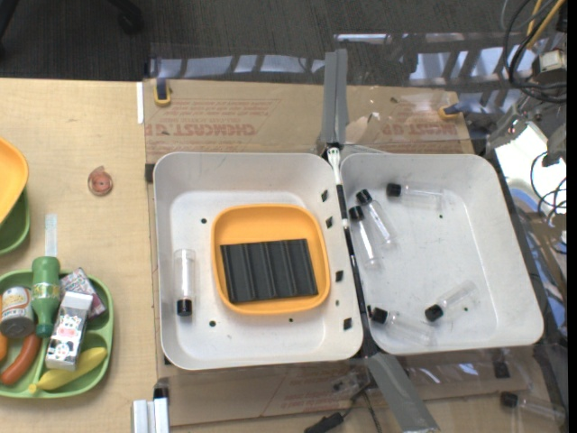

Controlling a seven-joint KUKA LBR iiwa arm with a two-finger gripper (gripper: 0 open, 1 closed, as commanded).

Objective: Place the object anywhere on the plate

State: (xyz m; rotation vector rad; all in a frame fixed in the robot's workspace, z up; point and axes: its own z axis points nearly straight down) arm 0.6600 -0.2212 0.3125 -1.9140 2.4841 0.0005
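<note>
A yellow-orange plate [266,216] sits in the middle of the left bin [171,197]. On it lies a black ribbed block [270,271] that covers most of its floor. Left of the plate, a clear tube with a black cap [184,280] lies on the bin floor, cap toward the front. The right bin [487,242] holds several more clear black-capped tubes: two [374,216] near its left wall, one [415,190] at the back, and two [449,303] near the front.
On the wooden table to the left stand a green tray of toy food [54,332] and a yellow bowl [9,183], with a small pink disc [100,181] nearby. Cardboard [234,124] lies under the bins. Cables and equipment [541,61] crowd the upper right.
</note>
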